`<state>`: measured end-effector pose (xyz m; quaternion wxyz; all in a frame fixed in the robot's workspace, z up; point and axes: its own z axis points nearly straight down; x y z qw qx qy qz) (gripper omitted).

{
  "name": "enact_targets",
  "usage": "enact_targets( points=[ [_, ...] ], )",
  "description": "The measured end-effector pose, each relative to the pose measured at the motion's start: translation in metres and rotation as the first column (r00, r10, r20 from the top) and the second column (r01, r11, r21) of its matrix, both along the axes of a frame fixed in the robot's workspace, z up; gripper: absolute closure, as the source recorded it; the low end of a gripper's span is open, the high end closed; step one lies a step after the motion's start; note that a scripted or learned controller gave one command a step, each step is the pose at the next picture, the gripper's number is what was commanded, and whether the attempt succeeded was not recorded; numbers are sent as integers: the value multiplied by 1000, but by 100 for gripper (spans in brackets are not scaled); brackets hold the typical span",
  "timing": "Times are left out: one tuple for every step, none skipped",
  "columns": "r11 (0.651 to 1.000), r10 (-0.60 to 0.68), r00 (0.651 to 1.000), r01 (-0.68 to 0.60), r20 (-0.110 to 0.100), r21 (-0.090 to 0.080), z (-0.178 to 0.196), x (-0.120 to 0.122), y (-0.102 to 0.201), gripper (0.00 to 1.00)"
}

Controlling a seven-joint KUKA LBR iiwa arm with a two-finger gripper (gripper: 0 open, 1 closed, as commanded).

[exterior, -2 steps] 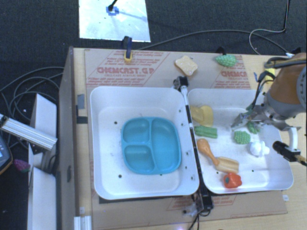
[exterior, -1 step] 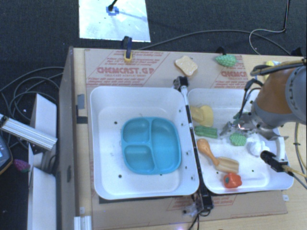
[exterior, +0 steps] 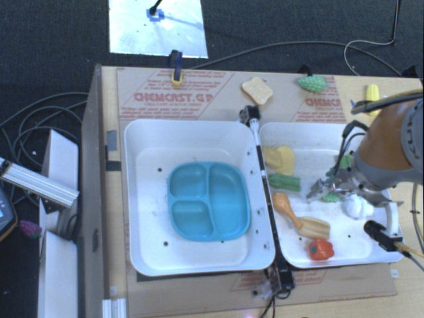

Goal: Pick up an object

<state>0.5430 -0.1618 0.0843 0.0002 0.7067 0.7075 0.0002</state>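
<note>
The divided plate (exterior: 209, 201) lies in the left bin (exterior: 149, 144). In the right bin (exterior: 301, 134), the toy drumstick (exterior: 286, 208) lies at 10 o'clock from the toy tomato (exterior: 321, 249).

Even, cool overhead light with a faint blue cast covers the scene, bright on the two white bins (exterior: 199, 138) and dim on the dark floor around the tabletop (exterior: 218, 91). The bin walls come close to washing out, with soft grey shading along their inner edges. A pale square sheet (exterior: 156, 18) at the top glares almost white. Shadows are short and soft, showing under the blue divided tray (exterior: 209, 201) and beside the small items in the right bin. The picture is slightly soft and grainy overall, and the arm (exterior: 391, 144) at the right edge looks blurred, its outline smeared.
</note>
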Motion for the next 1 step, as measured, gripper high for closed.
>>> enact_targets(
  points=[
    [1000,3,1000,-3,6,-3,97,56,-39,0]
  ],
)
